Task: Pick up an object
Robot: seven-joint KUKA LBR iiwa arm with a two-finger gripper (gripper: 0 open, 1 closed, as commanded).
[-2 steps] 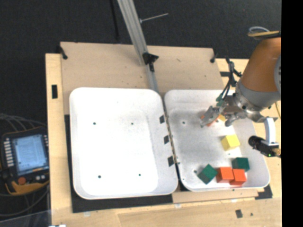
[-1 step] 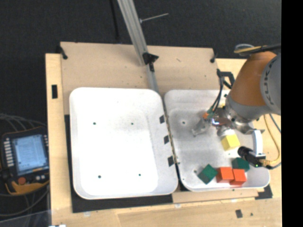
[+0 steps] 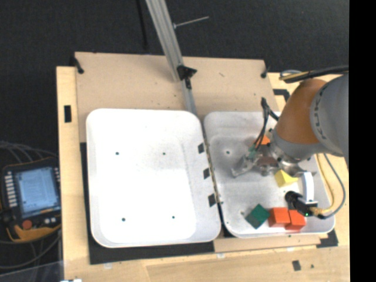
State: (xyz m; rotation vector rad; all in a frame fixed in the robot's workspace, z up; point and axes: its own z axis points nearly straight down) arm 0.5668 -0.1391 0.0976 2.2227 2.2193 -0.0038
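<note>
The gripper (image 3: 244,166) hangs low over the bare floor of the right bin (image 3: 235,128), whether clenched or released I cannot tell, with a yellow block (image 3: 285,178) just beside the wrist and a green block (image 3: 257,215) touching 2 orange blocks (image 3: 286,217) near the front wall.

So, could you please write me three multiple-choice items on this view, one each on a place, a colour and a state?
1. Which bin holds the blocks? A. the camera view's left bin B. its right bin C. both
2. What colour is the block beside the orange block? A. green B. blue C. white
3. How does the green block lie? A. stacked on another B. on the bin floor C. held by the tool

B: blocks lie in the right bin.
A: the green block adjoins the orange block.
B: it rests on the floor, apart from the tool.
</note>
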